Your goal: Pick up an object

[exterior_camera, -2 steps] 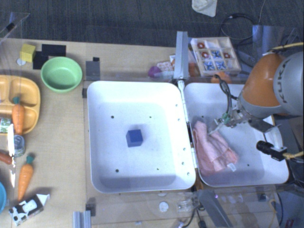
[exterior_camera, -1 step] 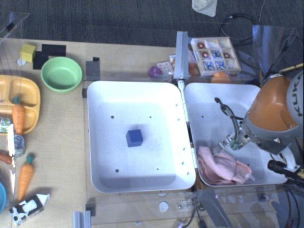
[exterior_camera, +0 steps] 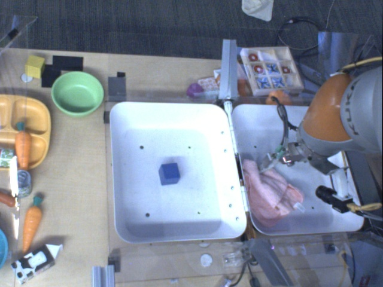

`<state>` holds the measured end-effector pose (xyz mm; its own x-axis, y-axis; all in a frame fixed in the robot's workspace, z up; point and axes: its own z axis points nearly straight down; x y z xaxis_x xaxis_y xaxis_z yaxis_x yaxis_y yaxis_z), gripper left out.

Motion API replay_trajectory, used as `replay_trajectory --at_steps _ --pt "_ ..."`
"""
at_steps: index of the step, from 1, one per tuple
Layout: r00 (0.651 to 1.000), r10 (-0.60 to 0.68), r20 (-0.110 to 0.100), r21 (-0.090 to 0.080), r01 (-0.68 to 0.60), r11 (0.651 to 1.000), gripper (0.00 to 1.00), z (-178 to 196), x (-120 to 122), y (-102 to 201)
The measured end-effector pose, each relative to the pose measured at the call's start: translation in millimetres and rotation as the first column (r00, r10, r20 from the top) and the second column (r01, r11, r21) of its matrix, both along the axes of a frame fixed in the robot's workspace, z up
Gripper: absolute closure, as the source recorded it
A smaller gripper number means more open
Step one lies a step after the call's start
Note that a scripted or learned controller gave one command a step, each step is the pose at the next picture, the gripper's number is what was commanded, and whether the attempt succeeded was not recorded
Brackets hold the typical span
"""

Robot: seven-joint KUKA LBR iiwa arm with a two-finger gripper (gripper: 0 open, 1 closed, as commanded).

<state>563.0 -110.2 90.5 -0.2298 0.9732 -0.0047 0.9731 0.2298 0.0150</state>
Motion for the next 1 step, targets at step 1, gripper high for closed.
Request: replay_trajectory --at_steps 1 --pt "0.997 0.082 0.002 -0.004 -0.082 0.997 0.0 0.5 -50.1 -20.4"
